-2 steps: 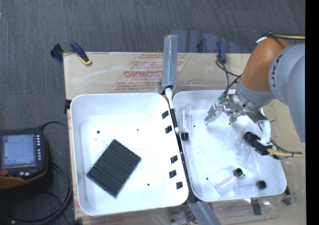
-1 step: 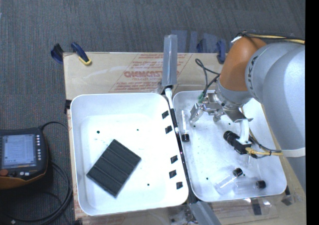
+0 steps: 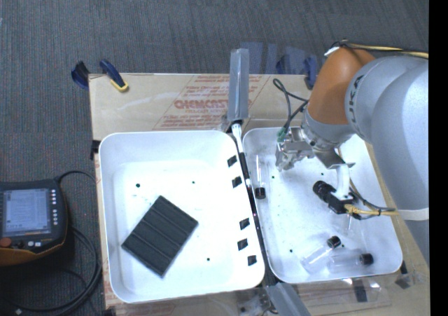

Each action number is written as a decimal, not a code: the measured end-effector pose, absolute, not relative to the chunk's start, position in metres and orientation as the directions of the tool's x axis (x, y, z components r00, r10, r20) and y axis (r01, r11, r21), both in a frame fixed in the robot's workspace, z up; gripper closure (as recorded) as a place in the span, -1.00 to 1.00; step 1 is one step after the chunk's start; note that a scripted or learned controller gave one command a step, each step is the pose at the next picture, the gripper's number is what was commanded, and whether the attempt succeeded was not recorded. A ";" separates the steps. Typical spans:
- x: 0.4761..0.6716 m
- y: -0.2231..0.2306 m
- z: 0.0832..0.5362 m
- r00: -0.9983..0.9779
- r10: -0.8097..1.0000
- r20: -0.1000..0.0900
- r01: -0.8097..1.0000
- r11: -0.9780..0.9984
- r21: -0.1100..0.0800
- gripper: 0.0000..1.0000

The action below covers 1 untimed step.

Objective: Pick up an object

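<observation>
So starting at the far left there's a teach pendant [image 3: 28,215] sitting on the floor with its cable looped around it. Next to that is the counter [image 3: 168,101], topped with a printed cardboard sheet, with a blue and yellow clamp [image 3: 112,76] at its back left corner. The left bin [image 3: 112,160] holds a dark ribbed rectangular slab [image 3: 160,235] lying flat, turned at an angle, toward the front left of the bin. A row of small black clips [image 3: 242,211] runs along the seam between the two bins. The right bin [image 3: 392,251] has a few clear vials with black caps [image 3: 334,254] lying near its front edge, plus another small clear tube [image 3: 258,178] close to its left wall. The gripper [image 3: 288,155] hangs over the back part of the right bin, away from the vials. Can't tell if the jaws are spread or pressed together from this angle, and nothing visible sits between them. The big grey arm [image 3: 392,118] with the orange band comes in from the right.
</observation>
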<state>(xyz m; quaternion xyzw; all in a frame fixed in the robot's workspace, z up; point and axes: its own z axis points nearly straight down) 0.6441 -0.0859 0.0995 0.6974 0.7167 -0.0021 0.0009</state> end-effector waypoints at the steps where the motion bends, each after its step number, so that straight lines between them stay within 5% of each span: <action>1: 0.643 -0.092 0.100 -0.022 1.000 -0.012 1.000 0.022 -0.003 -1.00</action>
